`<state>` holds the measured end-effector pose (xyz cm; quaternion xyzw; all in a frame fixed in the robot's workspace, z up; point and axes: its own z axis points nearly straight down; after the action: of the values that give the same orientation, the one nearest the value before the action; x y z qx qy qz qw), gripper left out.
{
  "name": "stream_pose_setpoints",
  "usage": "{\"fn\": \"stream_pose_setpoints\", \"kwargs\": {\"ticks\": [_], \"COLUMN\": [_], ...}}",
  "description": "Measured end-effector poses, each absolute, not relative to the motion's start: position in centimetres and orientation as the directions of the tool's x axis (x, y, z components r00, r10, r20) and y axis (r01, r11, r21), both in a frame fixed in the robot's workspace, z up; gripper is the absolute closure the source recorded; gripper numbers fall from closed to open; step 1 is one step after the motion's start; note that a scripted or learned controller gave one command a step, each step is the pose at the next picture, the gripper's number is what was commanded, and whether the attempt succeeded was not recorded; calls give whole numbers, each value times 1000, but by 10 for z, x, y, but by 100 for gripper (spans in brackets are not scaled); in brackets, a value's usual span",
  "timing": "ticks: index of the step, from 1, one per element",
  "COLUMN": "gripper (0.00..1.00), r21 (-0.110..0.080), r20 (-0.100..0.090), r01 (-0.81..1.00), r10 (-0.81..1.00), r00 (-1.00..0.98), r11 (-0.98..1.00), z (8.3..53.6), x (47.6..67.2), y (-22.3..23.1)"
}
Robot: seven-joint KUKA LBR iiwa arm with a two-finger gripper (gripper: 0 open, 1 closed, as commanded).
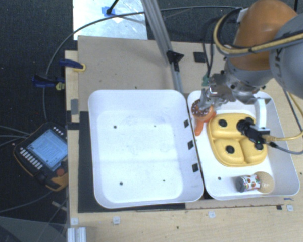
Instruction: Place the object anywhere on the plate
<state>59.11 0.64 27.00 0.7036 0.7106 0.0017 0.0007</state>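
Note:
A yellow plate (235,141) with several hollows lies in the right bin (283,178). An orange, carrot-like object (204,118) with a brownish round end lies at the plate's upper left corner, against the bin's left wall. My gripper (207,103) hangs right over this object, its tip at or just above the brownish end. The wrist hides the contact, so a hold cannot be made out. A black fitting (251,131) with a yellow cable sits above the plate's right side.
A small can (246,183) and a tan rounded object (265,181) lie near the front of the right bin. The left bin (98,110) stands beside it. A metal pole (161,32) slants over the bench at the back.

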Motion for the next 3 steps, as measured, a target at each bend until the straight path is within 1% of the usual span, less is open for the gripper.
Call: {"fn": "stream_pose_setpoints", "kwargs": {"ticks": [1,2,3], "gripper": [100,100,100], "r21": [2,2,-2], "r20": [1,2,2], "r01": [1000,1000,1000], "r10": [1000,1000,1000], "r00": [-9,-10,-10], "r11": [9,10,10], "z": [259,251,216], "x": [610,621,620], "y": [51,102,153]}}
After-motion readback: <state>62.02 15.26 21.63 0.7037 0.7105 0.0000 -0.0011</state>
